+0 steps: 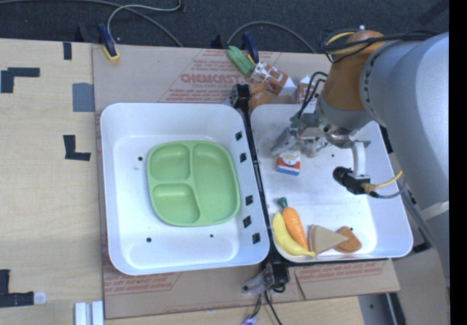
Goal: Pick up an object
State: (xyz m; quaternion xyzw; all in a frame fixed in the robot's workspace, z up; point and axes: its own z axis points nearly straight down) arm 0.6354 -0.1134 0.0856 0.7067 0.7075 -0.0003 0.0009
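Two shallow white bins sit side by side on the desk [44, 192], which is covered under them by a sheet of printed cardboard [190, 82]. The left bin [120, 134], in the centre of the frame, holds a green divided plate [193, 182] lying flat in its middle.

The right bin [387, 243] carries the loose items, so it is likely the one being picked from. A small carton [289, 163] with a red, white and blue print stands near the bin's upper middle. Along the bin's lower edge a yellow banana [284, 238] and an orange carrot [294, 223] lie touching, and just to their right rests a tan wedge [326, 238] over something orange [349, 242].

The grey arm [416, 97] comes in from the right of the frame, its orange band [350, 75] above the wrist. The pincer [298, 142] hangs low over the upper part of the right bin, just above and slightly right of the carton in the picture. Whether its tips are apart or together I cannot tell, since the wrist body and cabling crowd them. Nothing is seen clamped in it.

Judging by that placement, the carton looks like the target, and the approach seems to be under way rather than finished. The carton is small and light, so a slightly off-centre closing could tip it or push it aside. A few more toy items [263, 75] lie outside the bins at the top, on the cardboard.
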